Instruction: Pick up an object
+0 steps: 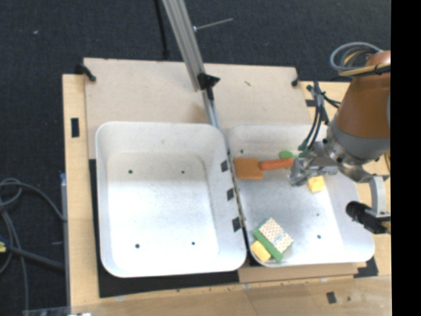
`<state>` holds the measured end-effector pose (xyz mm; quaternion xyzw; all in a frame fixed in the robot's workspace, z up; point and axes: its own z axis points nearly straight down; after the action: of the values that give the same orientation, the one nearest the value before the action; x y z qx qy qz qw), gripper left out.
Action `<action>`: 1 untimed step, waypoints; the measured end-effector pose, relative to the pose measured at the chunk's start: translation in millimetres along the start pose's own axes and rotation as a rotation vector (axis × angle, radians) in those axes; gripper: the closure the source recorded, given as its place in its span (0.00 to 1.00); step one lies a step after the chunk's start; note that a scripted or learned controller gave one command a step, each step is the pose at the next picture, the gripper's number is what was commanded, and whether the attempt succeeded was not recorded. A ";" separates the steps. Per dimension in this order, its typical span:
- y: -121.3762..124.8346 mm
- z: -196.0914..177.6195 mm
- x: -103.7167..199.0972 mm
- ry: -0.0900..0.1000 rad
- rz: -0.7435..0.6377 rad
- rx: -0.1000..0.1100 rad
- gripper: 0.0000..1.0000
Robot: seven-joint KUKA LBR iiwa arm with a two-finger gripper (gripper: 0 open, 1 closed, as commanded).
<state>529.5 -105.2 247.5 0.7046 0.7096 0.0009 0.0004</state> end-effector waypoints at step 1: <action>-4.5 6.5 50.5 0.000 0.000 0.001 1.00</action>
<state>524.7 -54.7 241.0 0.7046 0.7096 0.0005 0.0001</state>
